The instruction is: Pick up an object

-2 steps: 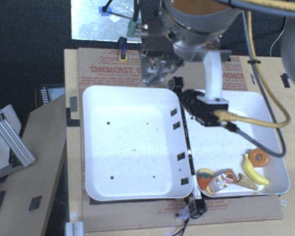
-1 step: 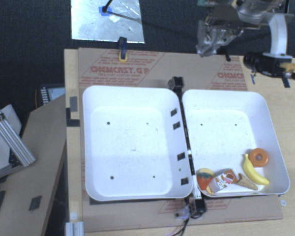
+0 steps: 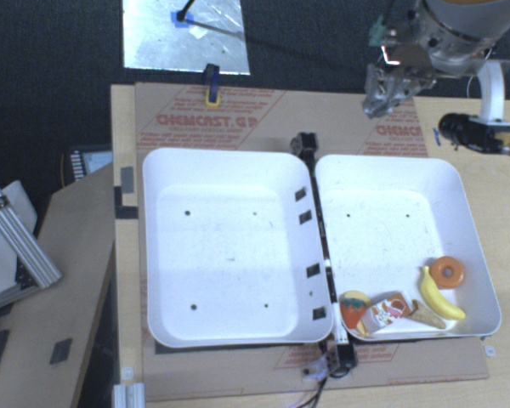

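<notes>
My gripper (image 3: 382, 102) hangs high above the bench, behind the back edge of the right bin (image 3: 382, 170), with nothing between its fingers. In that bin's near right corner lie a yellow banana (image 3: 439, 297), an orange doughnut-shaped ring (image 3: 447, 271), a round orange-and-red fruit (image 3: 354, 308), a red-and-white packet (image 3: 386, 312) and a small tan wedge (image 3: 427, 316). All of them rest on the bin floor, far below and in front of the gripper.
The left bin (image 3: 229, 164) lies beside the right one, with a black hinge strip (image 3: 316, 236) between them. A yellow clip (image 3: 212, 92) and a silver sheet (image 3: 185, 24) lie behind the bins. An aluminium rail (image 3: 17, 236) stands at the far left.
</notes>
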Controlling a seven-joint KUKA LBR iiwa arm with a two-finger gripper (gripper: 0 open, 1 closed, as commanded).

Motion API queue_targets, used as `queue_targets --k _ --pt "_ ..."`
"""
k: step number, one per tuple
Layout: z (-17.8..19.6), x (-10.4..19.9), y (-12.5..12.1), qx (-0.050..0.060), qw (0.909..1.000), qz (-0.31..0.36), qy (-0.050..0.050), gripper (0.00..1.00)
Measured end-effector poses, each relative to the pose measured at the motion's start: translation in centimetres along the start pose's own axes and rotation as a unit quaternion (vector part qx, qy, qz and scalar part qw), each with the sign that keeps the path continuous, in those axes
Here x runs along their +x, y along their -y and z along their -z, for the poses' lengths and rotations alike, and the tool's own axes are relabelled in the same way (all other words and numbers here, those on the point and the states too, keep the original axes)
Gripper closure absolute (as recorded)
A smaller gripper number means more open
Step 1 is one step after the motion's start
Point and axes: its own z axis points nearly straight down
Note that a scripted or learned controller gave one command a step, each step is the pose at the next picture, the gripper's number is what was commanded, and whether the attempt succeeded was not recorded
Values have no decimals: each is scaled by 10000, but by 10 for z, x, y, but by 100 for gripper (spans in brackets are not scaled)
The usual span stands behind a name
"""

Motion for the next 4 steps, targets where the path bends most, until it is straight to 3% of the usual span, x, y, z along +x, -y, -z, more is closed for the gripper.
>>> queue_targets --k 1,2,3,4 --pt "-34 -66 -32 -27 10000 15 -3 100" --pt "-118 -131 -65 -19 10000 18 -7 100" --pt "-114 -127 -65 -35 10000 37 -11 0" --pt "-44 -74 -44 -59 10000 76 -19 0"
